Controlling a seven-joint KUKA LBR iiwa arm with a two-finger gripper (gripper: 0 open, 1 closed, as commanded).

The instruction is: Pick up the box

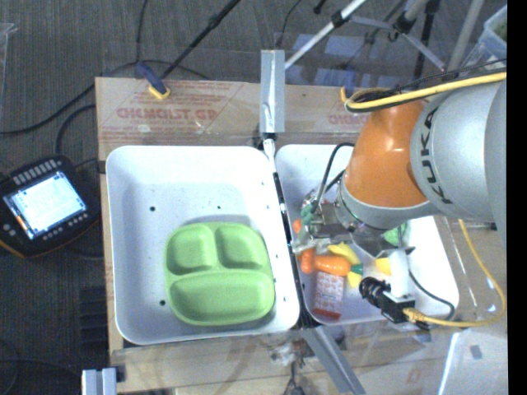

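Observation:
The box [328, 293] is small and red with a pale label, lying flat near the front wall of the right bin [306, 167]. Just above it sit an orange carrot-like piece [332, 264] and a yellow piece [354, 257]. My gripper [317, 225] hangs low over the left-middle of the right bin, above and slightly left of the box, among the small items there. The orange-banded wrist hides much of the bin behind it. Nothing can be made out between the fingers.
The left bin [140, 188] holds a green divided plate [219, 272] toward its front. A small orange piece [306, 262] lies by the right bin's left wall. A green item [403, 235] peeks out to the right of the wrist. A metal post [272, 89] stands behind the bins.

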